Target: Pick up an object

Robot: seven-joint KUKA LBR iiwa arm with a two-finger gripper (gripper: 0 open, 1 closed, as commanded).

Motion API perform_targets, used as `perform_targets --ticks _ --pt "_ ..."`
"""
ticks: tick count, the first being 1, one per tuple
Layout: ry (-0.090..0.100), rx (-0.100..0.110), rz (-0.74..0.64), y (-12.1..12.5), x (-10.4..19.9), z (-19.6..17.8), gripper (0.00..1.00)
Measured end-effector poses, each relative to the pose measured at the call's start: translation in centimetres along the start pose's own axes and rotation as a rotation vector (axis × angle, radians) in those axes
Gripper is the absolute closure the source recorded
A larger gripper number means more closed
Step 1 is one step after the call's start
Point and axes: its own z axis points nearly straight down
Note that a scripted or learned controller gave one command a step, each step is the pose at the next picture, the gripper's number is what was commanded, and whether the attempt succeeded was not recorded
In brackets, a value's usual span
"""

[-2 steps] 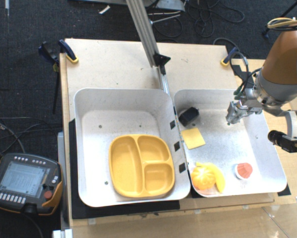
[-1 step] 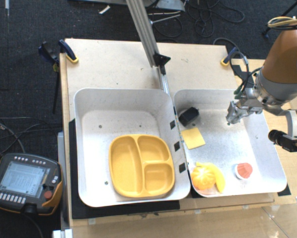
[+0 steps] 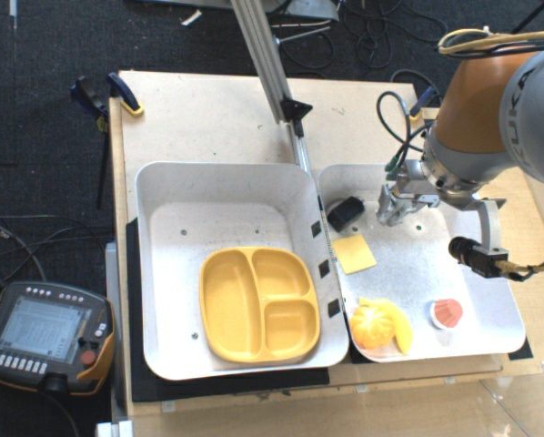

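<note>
My gripper hangs over the back part of the right bin, just right of a small black block. In front of that block, a flat yellow square lies on the bin floor. An orange and yellow fruit-like cluster sits at the bin's front left. A small red and white cup-like piece rests at the front right. I see nothing between the gripper and the bin floor.
The left bin holds a yellow divided plate. A slanted metal pole reaches down to the wall between the bins. A teach pendant lies at the far left. The black camera mount sticks out below the wrist.
</note>
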Motion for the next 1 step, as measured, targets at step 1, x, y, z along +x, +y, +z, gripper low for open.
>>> perform_targets --ticks 1 --pt "-0.001 0.001 0.001 0.47 5.20 0.74 1.00"
